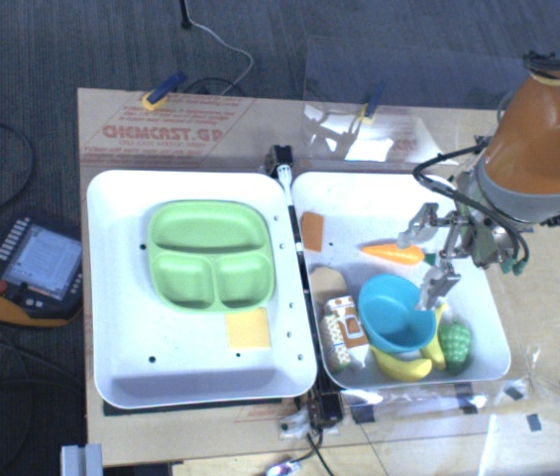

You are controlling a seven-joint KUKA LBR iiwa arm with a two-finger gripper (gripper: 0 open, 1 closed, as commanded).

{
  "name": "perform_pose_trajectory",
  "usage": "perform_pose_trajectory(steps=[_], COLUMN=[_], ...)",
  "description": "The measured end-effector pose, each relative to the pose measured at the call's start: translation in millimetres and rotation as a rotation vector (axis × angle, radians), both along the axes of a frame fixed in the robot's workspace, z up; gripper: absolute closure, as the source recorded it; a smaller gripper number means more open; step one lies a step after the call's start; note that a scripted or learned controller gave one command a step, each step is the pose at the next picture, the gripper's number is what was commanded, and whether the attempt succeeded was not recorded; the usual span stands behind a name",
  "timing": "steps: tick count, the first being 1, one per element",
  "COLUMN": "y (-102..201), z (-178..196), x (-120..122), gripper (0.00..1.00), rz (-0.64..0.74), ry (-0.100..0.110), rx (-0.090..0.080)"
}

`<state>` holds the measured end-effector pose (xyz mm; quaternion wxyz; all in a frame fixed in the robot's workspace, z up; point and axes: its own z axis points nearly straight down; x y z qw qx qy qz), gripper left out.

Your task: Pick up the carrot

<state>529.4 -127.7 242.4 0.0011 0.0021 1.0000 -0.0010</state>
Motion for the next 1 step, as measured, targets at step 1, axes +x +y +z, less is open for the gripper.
perform_pose_trajectory(steps=[1], y=[-28.0], z=[-116.3], x=[41.8], gripper=[0.00], rz=[-0.009], ry=[0.014], rx=[0.003])
